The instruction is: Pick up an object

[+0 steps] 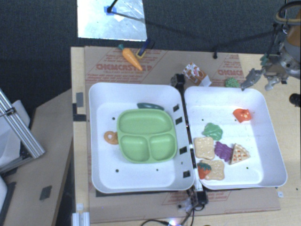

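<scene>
My gripper (260, 81) hangs at the far right corner of the right bin (268, 126), over its back rim. Its fingers are spread open and nothing sits between them. Inside that bin lie a red-orange piece (241, 115), a green lettuce leaf (213, 130), a square cracker (204, 147), a purple piece (224, 150), a pizza slice (239, 153), a toast slice (217, 170) and a strawberry (203, 169). The red-orange piece lies closest to the gripper, below and a little left of it.
The left bin (101, 107) holds a green divided plate (146, 135), a pretzel (111, 137) and a dark green item (150, 106). Behind the bins on the cardboard lie a carrot (131, 59), a small patterned toy (194, 73) and a green toy (231, 82). A foil sheet (112, 13) lies at the far back.
</scene>
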Robot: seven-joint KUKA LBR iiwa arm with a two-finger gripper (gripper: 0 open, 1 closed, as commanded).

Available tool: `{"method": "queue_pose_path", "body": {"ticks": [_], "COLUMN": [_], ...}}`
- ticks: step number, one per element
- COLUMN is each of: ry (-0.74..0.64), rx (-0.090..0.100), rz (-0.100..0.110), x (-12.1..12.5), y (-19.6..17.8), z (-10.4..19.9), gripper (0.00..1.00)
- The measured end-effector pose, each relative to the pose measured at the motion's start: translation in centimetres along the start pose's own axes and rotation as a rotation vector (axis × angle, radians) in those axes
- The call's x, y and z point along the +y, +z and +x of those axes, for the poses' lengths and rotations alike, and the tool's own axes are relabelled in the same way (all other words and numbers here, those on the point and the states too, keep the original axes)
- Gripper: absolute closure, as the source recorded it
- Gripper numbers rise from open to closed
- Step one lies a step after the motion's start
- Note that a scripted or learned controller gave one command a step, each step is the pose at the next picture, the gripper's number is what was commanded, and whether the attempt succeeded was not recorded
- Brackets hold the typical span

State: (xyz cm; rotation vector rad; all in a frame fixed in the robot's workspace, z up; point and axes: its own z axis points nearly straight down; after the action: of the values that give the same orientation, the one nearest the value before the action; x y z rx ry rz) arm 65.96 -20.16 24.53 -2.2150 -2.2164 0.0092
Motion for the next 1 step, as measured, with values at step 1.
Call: {"method": "queue_pose_path", "body": {"ticks": [1], "ry": [-0.003], "rx": [-0.002], "rz": [-0.012], "x": [0.18], "y": [-0.89], "z": [0.11], "gripper": [0.0]}}
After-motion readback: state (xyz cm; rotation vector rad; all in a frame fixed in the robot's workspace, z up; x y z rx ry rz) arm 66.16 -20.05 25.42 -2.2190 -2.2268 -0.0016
